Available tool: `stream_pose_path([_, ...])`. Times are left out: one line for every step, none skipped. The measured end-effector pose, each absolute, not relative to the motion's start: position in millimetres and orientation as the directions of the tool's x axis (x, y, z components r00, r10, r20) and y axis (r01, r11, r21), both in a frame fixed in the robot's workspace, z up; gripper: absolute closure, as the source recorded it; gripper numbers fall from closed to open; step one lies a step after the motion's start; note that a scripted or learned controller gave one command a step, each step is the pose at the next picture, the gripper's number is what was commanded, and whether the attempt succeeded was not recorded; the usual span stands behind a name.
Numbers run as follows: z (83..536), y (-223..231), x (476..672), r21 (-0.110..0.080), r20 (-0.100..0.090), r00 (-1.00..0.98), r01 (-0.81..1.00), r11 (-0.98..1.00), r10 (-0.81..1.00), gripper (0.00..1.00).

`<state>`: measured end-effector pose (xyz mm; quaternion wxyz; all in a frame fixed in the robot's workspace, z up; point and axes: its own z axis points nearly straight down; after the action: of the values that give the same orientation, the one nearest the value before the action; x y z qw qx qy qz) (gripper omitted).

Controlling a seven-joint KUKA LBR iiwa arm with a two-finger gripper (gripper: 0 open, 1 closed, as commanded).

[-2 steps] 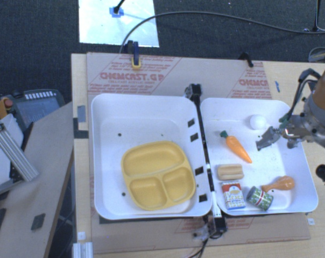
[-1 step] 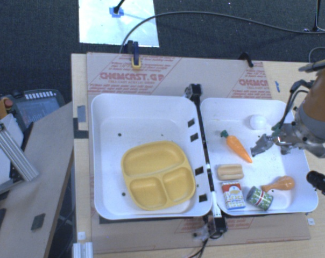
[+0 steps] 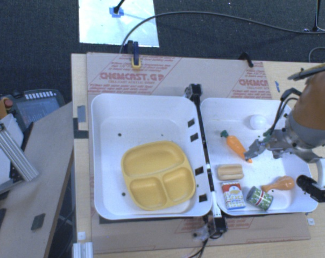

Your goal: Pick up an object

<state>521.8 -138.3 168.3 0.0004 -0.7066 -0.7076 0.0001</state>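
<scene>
Camera view: both white bins from above, at a slant, on a cardboard-covered worktop [image 3: 168, 71].
Arm: enters from the right, orange band above the wrist, over the right bin [image 3: 213, 144].
Jaws: the gripper [image 3: 258, 148] sits low beside the carrot; whether its jaws are spread or closed cannot be told, since the tip is small and dark.
Nearest candidate: toy carrot [image 3: 235, 144], orange with a green top, lying slantwise in the middle of the right bin, its lower end just beside the gripper tip. Nothing shows it between the jaws.
Other objects, right bin: white ball [image 3: 257, 121] near the far wall; hot-dog bun [image 3: 230, 172] below the carrot; small red-and-white box [image 3: 233, 195] and green can [image 3: 259, 198] side by side at the near wall; tan drumstick [image 3: 278, 185] to the right of the can.
Left bin: a yellow divided tray [image 3: 158, 174] lies in the left bin [image 3: 106, 144].
Step in hand: judged to be the approach to the carrot, grasp not yet made.
Doing it well: centre the jaws over the thick middle of the carrot, turn them across its long axis, go down until they straddle it, close, then lift straight.
Risk: a grip at the tapered end may slip; the bun lies near and could be nudged.
</scene>
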Motion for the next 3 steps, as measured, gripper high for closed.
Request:
stream_pose_path([124,-131,523.6,-0.002,0.001,-0.001,1.0,0.001,1.0,0.0])
stream_pose_path([137,-132,524.7,0.002,-0.001,-0.001,1.0,0.001,1.0,1.0])
stream_pose_path([190,-143,524.8,0.007,-0.002,0.001,1.0,-0.001,1.0,1.0])
